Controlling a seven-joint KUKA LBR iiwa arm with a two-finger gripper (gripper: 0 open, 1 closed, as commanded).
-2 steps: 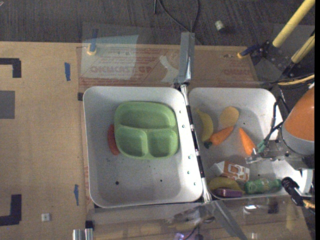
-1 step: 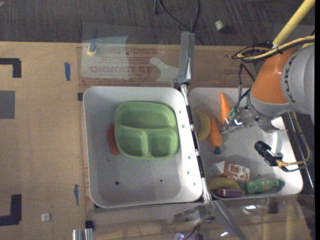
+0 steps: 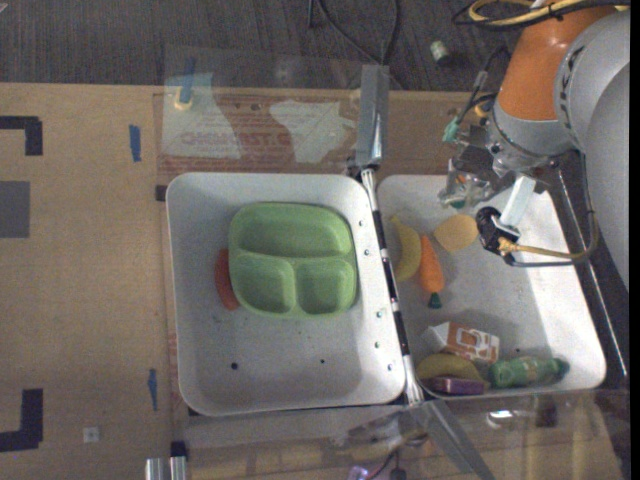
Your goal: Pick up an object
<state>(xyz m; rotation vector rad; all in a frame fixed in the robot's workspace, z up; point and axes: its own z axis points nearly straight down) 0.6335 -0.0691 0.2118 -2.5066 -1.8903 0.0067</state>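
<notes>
Two white bins (image 3: 190,348) sit on a brown bench (image 3: 80,298) above dark floor (image 3: 150,13).

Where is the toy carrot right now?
The carrot lies in the right bin, near its left wall, right beside a yellow banana. A round tan piece sits just up and right of it.

The grey arm (image 3: 600,78) reaches in from the right at the far side of the scene, its orange band (image 3: 535,63) sitting just above the wrist. The wrist angles down and to the left, and the gripper (image 3: 462,190) hangs at its end, pointing downward. Yellow and dark cables loop along the arm and trail off to the right.
</notes>
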